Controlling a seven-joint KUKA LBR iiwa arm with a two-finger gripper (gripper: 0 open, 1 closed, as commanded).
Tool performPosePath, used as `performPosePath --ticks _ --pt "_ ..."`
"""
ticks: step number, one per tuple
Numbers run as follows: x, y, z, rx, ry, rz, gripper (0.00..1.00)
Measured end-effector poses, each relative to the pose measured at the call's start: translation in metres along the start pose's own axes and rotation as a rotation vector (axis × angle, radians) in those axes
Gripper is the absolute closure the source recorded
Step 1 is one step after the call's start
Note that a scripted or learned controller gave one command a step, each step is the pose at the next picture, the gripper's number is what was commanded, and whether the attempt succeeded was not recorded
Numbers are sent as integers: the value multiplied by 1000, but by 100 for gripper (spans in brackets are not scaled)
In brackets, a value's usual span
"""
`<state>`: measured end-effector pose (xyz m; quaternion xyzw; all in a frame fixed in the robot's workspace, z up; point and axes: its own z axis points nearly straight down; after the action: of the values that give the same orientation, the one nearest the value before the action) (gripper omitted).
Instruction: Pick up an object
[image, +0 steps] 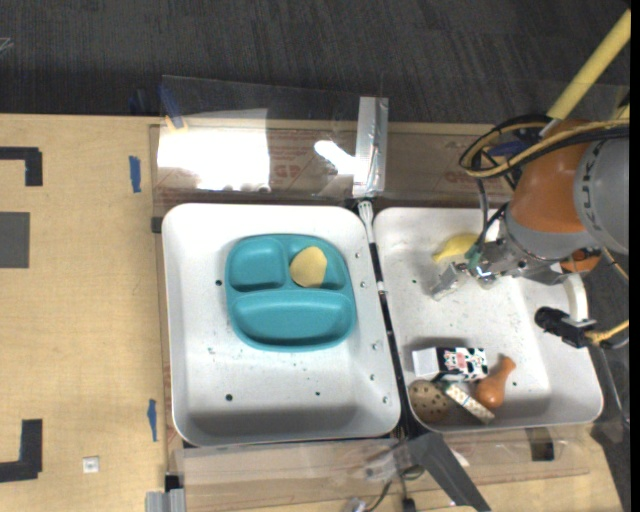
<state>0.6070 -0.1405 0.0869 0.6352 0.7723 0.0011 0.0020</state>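
You are looking down on two white bins that sit side by side on the bench. The left bin (190, 300) has a teal plate (290, 292) in it. The plate is split into three parts. A small yellow-brown lump (309, 266) sits in the top right part, and the other two parts look bare.

The grey arm (590, 195) comes in from the right. Its orange band (548, 190) is just above the wrist. The gripper (452, 277) is low over the top part of the right bin (530, 330). Its metal tip points down and to the left, toward the wall between the bins. You cannot tell if the fingers are spread or pressed together, because they are small and blurry from here.

A yellow thing (455, 246), maybe a banana, lies just above the gripper and very close to it. It looks like it is beside the tip, not between the fingers, so you should not count it as held.

The other things are bunched at the bottom of the right bin, well apart from the gripper. There is a small white box with a black and red picture (455, 361). Next to it is a brown wooden thing with a round end (491, 384). A tan round piece with little holes (430, 400) lies at the bottom left corner, touching the pile.

A clear plastic sheet (260, 150) stands behind the left bin.
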Motion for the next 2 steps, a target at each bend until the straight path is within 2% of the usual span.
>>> performPosePath --ticks 1,2 --pt "16 52 0 56 9 -103 0" --pt "14 55 -12 39 -3 -106 100"
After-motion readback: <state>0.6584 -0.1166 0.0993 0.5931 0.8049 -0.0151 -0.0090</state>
